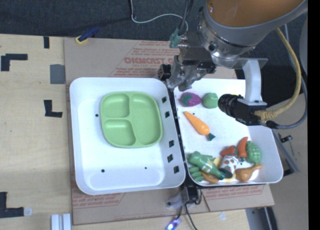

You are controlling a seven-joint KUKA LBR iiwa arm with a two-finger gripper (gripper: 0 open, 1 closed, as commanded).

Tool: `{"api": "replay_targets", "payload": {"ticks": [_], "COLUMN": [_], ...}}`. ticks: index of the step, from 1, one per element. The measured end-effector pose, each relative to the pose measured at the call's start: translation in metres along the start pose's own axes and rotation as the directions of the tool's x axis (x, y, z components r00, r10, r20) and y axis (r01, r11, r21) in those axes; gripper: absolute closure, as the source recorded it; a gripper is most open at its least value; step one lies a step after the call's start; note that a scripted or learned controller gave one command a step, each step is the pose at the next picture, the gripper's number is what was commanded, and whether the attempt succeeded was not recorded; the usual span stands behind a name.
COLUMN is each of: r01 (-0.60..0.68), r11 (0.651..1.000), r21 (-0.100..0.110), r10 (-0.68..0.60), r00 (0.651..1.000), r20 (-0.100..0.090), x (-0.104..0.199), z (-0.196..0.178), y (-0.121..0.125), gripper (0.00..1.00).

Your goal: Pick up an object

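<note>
Green divided plate (132,119) in left white bin (85,169); cardboard sheet (115,56) under bins, blue-yellow clip (87,35) at top.

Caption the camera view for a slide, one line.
KUKA arm's gripper hovers over the right bin near a purple toy and carrot; green plate in left bin.

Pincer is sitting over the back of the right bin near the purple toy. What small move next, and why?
Probably nudge the pincer slightly toward the purple toy, then lower. The pincer hangs by the divider at the right bin back edge, with the toy just in front of it and the green ball beside it.
</note>
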State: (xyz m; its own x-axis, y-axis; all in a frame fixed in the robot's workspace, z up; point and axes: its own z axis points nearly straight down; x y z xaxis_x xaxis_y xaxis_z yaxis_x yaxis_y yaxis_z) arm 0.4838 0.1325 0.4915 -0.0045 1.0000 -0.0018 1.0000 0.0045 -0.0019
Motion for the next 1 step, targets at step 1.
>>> {"api": "replay_targets", "payload": {"ticks": [1], "r01": [0.004], "r11": [1.000], "r21": [0.010], "r10": [-0.004], "r00": [1.000], "r20": [0.002], "x": [0.0787], "z": [0.0956], "y": [-0.0015], "gripper": [1.00]}}
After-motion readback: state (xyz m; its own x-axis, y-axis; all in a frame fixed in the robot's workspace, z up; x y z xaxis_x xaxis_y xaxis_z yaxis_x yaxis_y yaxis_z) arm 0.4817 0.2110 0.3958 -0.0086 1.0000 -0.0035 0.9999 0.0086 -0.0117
